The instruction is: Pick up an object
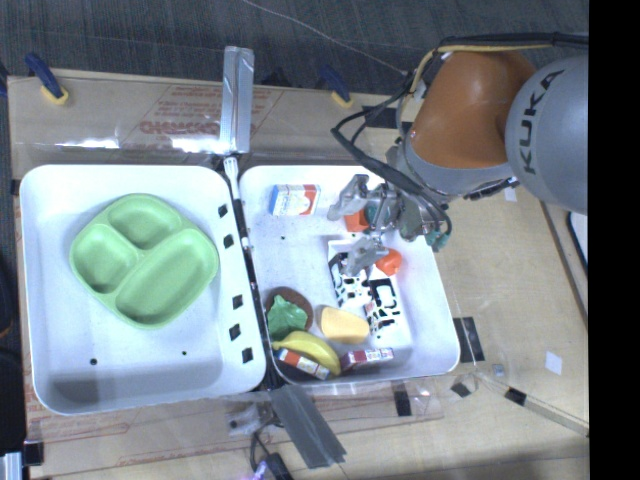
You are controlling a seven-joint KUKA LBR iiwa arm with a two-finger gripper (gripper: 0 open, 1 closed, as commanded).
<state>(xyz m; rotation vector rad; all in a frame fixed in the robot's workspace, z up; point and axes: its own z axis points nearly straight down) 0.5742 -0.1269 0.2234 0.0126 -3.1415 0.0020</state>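
Several items crowded the right bin [430, 298], so you needed the claw [368, 230], its state untellable, centred over the orange piece [388, 262].

Open floor at right bin's [262, 298] upper middle; toys [322, 340] crowding its lower end.

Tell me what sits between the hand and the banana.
The hand hovers over the upper part of the right bin; the banana lies near its lower edge. Between them lie the black-and-white carton and a yellow wedge.
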